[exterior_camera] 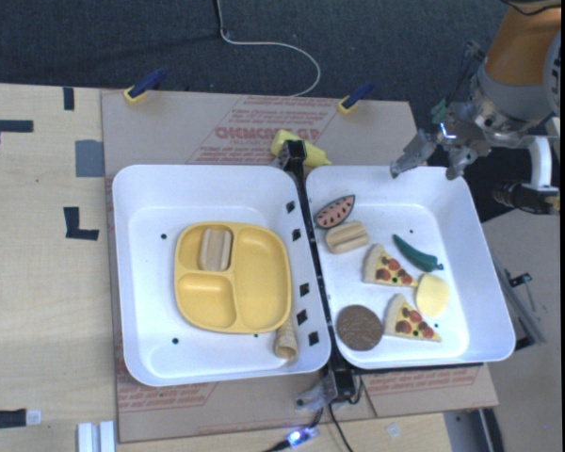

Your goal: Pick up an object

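Observation:
My gripper (426,162) hangs open over the back right corner of the right bin (452,201), its two dark fingers spread with nothing between them. Below it in that bin lie a watermelon slice (334,211), a tan bread roll (347,237), a green pepper (415,251), two pizza slices (387,268) (411,320), a pale yellow piece (432,296) and a brown round cookie (359,328). The nearest item, the green pepper, sits well forward of the fingers.
The left bin (141,252) holds a yellow divided plate (245,285) with a tan block (215,249) in one compartment, and a small tan piece (285,344) by the plate's front corner. A yellow clip (289,144) sits at the bins' back junction.

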You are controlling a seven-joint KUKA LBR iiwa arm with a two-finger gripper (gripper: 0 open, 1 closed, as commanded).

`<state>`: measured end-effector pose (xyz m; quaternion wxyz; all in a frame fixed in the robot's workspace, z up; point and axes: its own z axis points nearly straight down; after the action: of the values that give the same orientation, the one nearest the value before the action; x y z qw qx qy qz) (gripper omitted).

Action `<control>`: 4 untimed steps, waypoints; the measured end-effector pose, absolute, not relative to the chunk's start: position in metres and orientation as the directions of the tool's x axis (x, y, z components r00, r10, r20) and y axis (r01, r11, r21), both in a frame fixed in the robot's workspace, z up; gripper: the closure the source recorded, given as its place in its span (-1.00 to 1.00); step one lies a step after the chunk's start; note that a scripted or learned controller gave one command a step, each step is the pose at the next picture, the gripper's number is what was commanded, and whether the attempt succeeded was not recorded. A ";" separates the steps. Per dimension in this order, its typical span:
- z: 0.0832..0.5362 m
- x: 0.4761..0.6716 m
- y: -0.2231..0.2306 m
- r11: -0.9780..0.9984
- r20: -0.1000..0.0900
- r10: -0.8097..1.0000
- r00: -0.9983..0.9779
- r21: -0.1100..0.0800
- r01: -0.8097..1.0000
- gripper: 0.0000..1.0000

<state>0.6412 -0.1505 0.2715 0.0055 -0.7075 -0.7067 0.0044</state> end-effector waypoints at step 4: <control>0.144 0.640 -0.153 0.003 -0.001 1.000 -0.003 -0.004 1.000 -1.00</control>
<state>0.6397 -0.1533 0.1440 0.0012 -0.7060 -0.7082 0.0019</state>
